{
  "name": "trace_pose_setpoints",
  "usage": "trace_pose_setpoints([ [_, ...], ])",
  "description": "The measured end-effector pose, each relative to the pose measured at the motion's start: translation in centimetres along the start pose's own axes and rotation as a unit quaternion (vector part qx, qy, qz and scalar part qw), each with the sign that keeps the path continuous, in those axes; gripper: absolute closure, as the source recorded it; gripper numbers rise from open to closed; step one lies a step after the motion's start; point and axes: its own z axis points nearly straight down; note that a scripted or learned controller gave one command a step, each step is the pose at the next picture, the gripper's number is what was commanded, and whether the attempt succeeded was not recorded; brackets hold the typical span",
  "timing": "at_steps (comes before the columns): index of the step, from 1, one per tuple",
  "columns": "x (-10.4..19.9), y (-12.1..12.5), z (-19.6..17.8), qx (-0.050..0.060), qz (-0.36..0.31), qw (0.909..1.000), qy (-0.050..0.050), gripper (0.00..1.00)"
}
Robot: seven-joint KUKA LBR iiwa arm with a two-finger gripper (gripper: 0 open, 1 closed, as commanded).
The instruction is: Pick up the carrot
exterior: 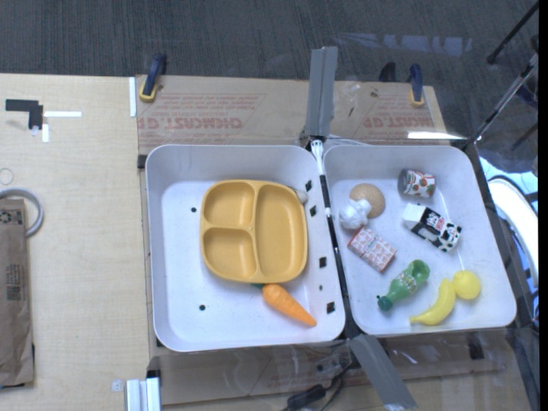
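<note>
- Camera view, looking down at a slant on a counter (77,229) of pale wood that carries two shallow white bins side by side.
- The hand's state cannot be told from this view.
- The left bin (163,255) holds a yellow divided plate (254,229) with three compartments, lying near the bin's middle.
- The carrot (288,305), orange with a green stub at its thick end, lies flat on the left bin's floor just beside the plate's near edge, towards the bin's near right corner. Its thick end points to the plate and its tip to the bin's right wall.
- Bare white floor lies along the left bin's left side and near edge, left of the carrot.
- The right bin (479,229) holds a small can (417,182), a black-and-white carton (433,228), a tan round piece (369,197) touching a white lump (352,216), a pink patterned packet (371,248), a green bottle (404,284) and a yellow banana (447,298).
- A brown cardboard sheet (223,114) lies along the far edge behind the bins.
</note>
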Motion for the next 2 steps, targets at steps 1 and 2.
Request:
trace_pose_setpoints([
  [1, 0.59, -3.63, -0.06, -0.001, -0.302, 0.9532, 0.0, 1.0],
  [2, 0.42, -3.52, -1.0, -0.001, -0.302, 0.9533, -0.003, 1.0],
])
